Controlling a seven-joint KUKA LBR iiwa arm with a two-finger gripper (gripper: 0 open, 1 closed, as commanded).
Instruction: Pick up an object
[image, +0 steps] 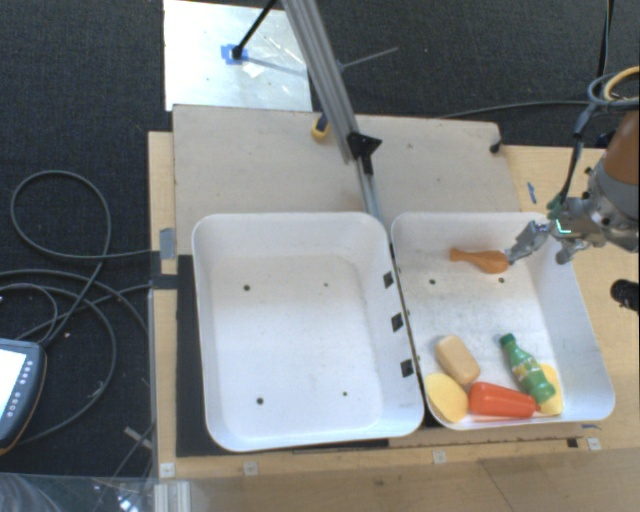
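My gripper (543, 248) hangs over the far right part of the right bin (585, 330), open, with nothing between its fingers. A brown drumstick-shaped toy (481, 260) lies on the bin floor just left of the left fingertip (523, 248), its thick end close to that finger. At the bin's near end lie a tan block (457, 358), a yellow rounded piece (447, 397), an orange-red carrot-like toy (500, 400) and a green bottle (526, 368) resting on another yellow piece (552, 388).
The left bin (215, 300) sits beside the right one, sharing a middle wall with black clips (397, 322). A grey pole (335, 95) slants across the back of the bench. Cables (60, 290) and a screen (15, 385) lie on the floor at left.
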